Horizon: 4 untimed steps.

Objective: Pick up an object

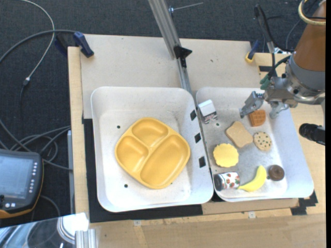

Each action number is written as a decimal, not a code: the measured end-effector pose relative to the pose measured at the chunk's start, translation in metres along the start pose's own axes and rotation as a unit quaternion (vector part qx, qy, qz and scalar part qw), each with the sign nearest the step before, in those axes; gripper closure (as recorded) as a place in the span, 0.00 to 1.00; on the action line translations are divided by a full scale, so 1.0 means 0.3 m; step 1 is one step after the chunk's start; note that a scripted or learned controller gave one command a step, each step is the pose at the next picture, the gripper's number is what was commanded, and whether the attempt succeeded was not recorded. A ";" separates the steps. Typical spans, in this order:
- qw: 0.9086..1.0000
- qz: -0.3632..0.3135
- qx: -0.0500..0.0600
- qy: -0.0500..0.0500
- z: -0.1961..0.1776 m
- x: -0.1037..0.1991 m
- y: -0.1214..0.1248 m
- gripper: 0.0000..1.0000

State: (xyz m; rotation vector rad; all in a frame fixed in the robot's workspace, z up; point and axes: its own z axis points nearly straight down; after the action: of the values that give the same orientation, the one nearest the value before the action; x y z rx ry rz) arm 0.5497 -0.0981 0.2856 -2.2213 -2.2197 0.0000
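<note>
A: Where are we on the pick?

B: We see the gripper over the far part of the right bin, near its far right corner. Fingers are spread, nothing between them. One finger points toward the bin's middle, the other sits by the orange waffle piece.

A: So no object in hand?

B: Correct, we have an open, empty tool. The waffle piece lies just below it, whether touching or not we cannot tell.

A: What else is in that bin?

B: Toast slice just beside the waffle, toward the bin's centre. Chocolate-chip cookie next to the toast on the right-edge side. Yellow scalloped disc nearer the left wall. Along the near edge: a small can lying on its side at the near left corner, a banana just beside it, then a brown donut. A small white box sits at the far left corner.

A: Left bin?

B: The left bin holds a yellow divided plate, roughly centred, flat, three compartments.

A: Arm?

B: We see the arm coming in at the right, orange band above the grey wrist.
</note>
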 end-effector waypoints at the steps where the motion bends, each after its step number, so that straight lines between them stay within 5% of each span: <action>1: 1.000 0.000 0.003 0.001 0.103 0.010 -0.093 0.00; 2: 1.000 -0.001 -0.001 0.000 0.060 0.011 -0.085 1.00; 3: 1.000 -0.003 -0.005 0.000 -0.218 0.152 -0.193 1.00; 4: 1.000 -0.004 0.002 0.001 -0.066 0.363 -0.063 1.00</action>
State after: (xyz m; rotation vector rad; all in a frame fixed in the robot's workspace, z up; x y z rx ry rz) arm 0.5309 0.0109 0.3057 -2.2092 -2.2260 0.0031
